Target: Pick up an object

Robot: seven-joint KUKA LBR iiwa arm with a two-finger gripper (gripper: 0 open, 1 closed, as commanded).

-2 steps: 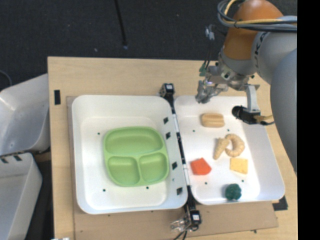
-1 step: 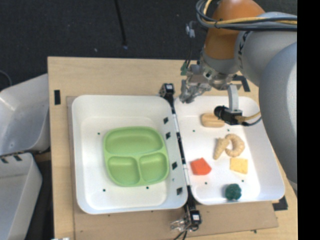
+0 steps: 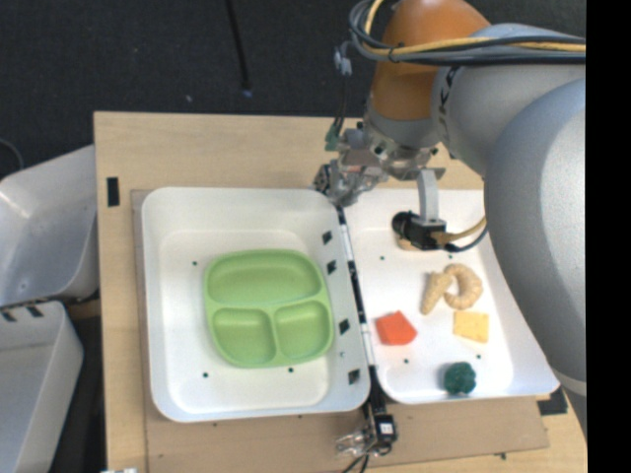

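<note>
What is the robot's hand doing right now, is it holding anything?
Gripper: above the top edge of the bins near the divider; whether it is open or closed cannot be told, and no object is seen in it.

Green tray [image 3: 266, 306], orange block [image 3: 396, 329]

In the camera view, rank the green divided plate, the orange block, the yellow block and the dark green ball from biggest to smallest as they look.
1. green divided plate, by far the largest
2. orange block
3. yellow block and dark green ball: these look about alike, too close to rank.
</note>
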